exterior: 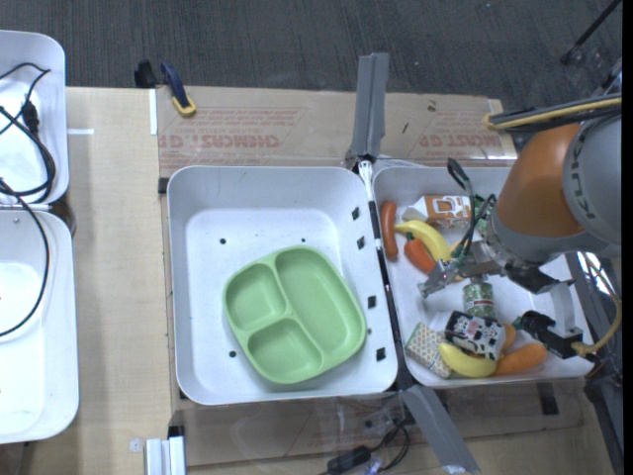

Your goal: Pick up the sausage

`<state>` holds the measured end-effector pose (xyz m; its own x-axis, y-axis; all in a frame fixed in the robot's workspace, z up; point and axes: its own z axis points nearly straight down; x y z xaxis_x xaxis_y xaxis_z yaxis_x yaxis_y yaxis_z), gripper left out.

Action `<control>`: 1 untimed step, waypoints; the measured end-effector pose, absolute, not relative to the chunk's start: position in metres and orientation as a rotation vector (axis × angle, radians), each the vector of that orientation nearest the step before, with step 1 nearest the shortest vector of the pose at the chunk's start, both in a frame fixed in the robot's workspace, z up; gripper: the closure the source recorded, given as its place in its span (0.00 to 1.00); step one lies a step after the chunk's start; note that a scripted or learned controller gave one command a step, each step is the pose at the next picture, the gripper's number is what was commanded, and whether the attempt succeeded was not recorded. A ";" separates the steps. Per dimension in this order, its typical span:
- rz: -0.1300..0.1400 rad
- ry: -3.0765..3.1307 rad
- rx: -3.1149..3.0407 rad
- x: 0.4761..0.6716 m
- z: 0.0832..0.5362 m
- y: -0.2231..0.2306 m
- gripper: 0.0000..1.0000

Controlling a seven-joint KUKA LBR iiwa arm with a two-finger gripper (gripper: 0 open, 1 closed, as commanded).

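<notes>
Sausage (390, 230) lies in right bin (554, 372), hard against its left wall, right of frame centre, long axis running up-down. A yellow banana (427, 237) sits just beside it on the right w/ an orange carrot-like piece (419, 256) under the banana tip, so the target is boxed in btwn wall and clutter. Gripper (442, 277) hangs lower right of the sausage, near but apart from it, claw state can't tell – metal parts blur together against the bin floor, nothing seen pinched. Left bin (188, 265) holds a green divided plate (294, 314), not involved.

Risks, my read: sausage so close to the wall that one finger may have no room to drop in → hits the rim or skids the sausage along it. Other finger could catch the banana/carrot instead → wrong pick or double grab. Round smooth shape could squirt out if grip lands off-centre
</notes>
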<state>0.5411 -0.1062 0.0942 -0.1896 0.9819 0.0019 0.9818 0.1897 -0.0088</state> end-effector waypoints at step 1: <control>0.004 -2.393 -2.029 0.477 0.088 -0.154 0.00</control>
<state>0.4773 -0.1538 0.0884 -0.1639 0.9865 0.0016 0.9865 0.1639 -0.0047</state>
